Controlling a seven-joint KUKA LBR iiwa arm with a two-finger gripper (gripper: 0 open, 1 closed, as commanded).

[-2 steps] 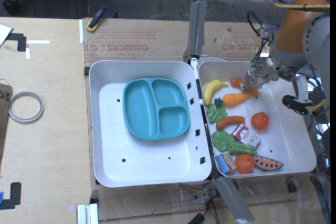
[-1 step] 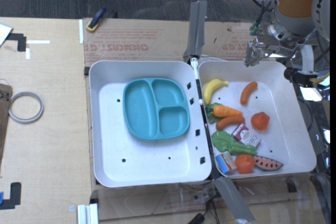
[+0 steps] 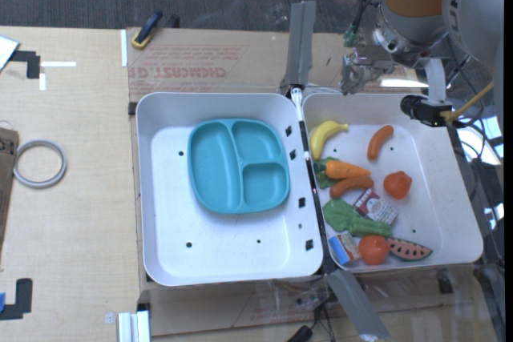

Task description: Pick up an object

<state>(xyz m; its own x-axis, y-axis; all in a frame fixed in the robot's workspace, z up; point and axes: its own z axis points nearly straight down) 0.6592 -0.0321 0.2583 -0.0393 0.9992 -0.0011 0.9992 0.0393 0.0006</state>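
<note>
The right bin holds toy food: a yellow banana, an orange sausage, a carrot, a second sausage, a red tomato, a green leafy piece, a small red-and-white packet, another tomato and a watermelon slice. My gripper hangs above the back edge of this bin, beyond the banana, with nothing visibly between its fingers. The left bin carries a teal divided plate.
A metal divider post stands between the bins at the back. A roll of tape lies on the bench at far left. A blue-and-yellow tool rests behind the left bin. Cables hang beside the arm.
</note>
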